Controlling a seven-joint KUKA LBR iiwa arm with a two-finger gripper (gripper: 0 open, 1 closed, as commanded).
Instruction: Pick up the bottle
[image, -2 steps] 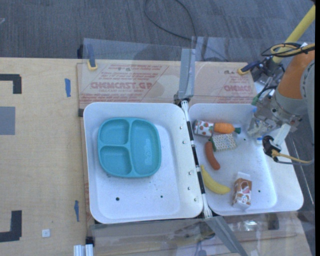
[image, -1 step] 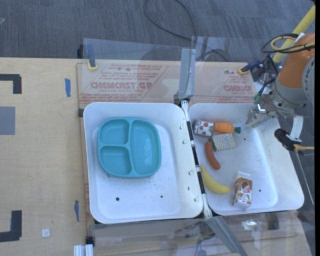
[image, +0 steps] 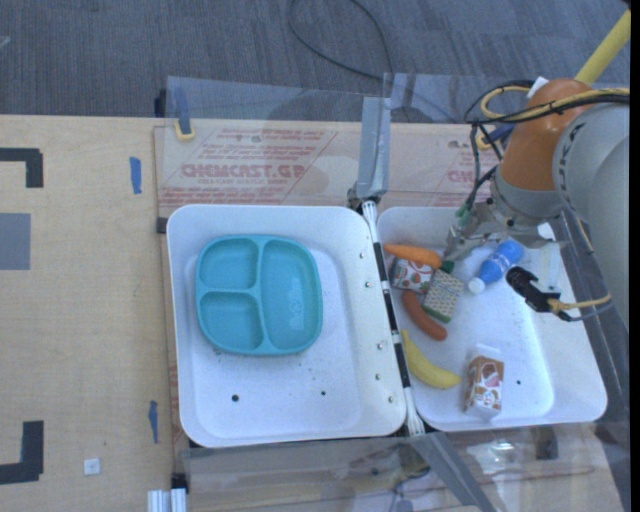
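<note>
Carton (image: 484, 384) near right bin (image: 575, 400) front edge; gripper (image: 466, 238) beside bottle (image: 495, 266), grip state unclear.

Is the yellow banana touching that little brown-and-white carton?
Apart. The camera view shows white bin floor between the yellow banana and the small brown-and-white carton.

Bottle (image: 496, 266) clear glossy plastic; tray (image: 259, 296) matt plastic; bench (image: 80, 330) wood.

Faint red "CHEMCAST GP" lettering on the clear sheet's protective paper (image: 245, 160) behind the bins.
</note>
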